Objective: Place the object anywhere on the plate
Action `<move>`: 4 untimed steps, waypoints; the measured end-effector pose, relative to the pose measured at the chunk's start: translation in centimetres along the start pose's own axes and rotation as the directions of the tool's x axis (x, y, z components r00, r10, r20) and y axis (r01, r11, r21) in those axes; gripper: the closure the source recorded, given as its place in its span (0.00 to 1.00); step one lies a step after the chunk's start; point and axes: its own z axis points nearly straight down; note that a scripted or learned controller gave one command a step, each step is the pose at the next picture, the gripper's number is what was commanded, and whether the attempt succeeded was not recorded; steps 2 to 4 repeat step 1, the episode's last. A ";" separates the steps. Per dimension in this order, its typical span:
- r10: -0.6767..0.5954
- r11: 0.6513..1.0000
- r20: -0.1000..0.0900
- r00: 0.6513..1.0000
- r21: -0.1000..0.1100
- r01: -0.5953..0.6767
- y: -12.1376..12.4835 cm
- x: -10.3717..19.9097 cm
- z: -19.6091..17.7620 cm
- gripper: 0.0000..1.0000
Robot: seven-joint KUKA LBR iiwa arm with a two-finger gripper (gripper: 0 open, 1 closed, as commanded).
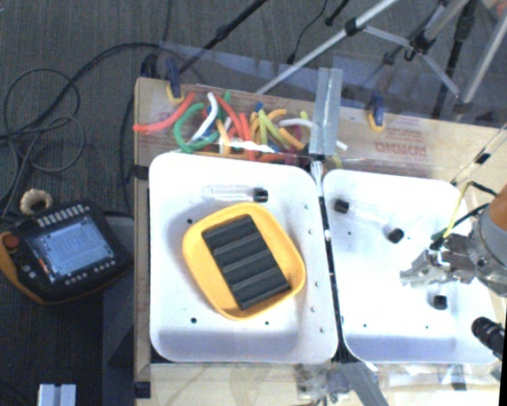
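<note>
On the left side of your counter [218, 391], the left white bin [163, 260] holds a yellow, rounded-square plastic plate [197, 250] with a dark ribbed rectangular block [246, 261] lying on it. That block's long axis runs diagonally, from the plate's upper left toward its lower right, and its grooves run across that line. Just above the plate, you see a clear plastic tube with a black cap [234, 192] lying flat on the bin floor, its long axis nearly level across the view, cap end pointing right. It is near the plate's upper rim but apart from it. Your gripper [432, 267] sits over the right white bin [366, 333], well apart from the tube; whether its fingers are closed or spread cannot be told. Three small dark pieces [396, 235] lie scattered in that right bin.
</note>
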 end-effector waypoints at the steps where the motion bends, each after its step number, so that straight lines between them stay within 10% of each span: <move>1: 0.000 1.000 0.000 1.000 0.000 0.000 0.0 0.0 0.0 0.00; 4: 0.000 1.000 0.000 1.000 0.000 0.000 0.0 0.0 0.0 0.00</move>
